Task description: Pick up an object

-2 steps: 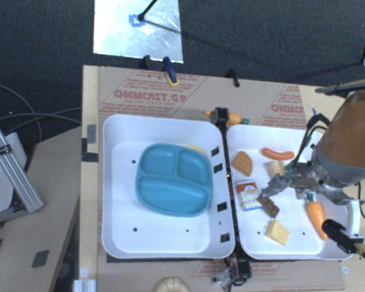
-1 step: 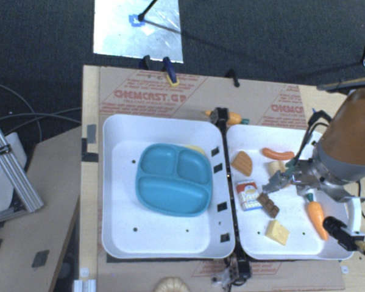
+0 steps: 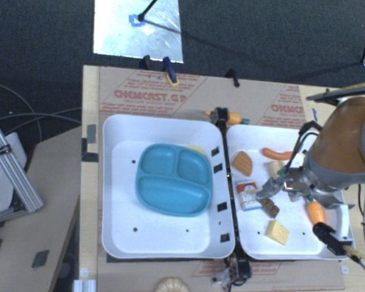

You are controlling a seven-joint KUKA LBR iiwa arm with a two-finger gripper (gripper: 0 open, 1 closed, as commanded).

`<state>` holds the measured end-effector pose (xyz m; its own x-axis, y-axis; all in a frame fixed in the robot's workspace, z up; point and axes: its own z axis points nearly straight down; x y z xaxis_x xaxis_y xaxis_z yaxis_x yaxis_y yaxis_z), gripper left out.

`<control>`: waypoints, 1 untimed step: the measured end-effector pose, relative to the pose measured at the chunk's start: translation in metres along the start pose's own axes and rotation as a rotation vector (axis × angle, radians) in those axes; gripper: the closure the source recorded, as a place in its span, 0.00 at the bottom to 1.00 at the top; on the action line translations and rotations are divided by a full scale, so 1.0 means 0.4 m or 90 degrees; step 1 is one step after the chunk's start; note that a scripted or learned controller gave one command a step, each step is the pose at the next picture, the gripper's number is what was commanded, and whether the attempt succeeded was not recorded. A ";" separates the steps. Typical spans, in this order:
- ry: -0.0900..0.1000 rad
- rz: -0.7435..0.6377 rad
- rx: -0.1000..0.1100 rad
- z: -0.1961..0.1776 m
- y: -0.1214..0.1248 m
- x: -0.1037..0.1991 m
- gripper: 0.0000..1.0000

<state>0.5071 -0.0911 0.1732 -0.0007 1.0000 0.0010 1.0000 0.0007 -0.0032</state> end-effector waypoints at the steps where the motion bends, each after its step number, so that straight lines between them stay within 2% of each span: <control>1: 0.000 0.000 -0.001 0.133 0.024 0.012 0.00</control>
<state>0.5166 -0.0863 0.1201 -0.0006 1.0000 0.0012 1.0000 0.0006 -0.0020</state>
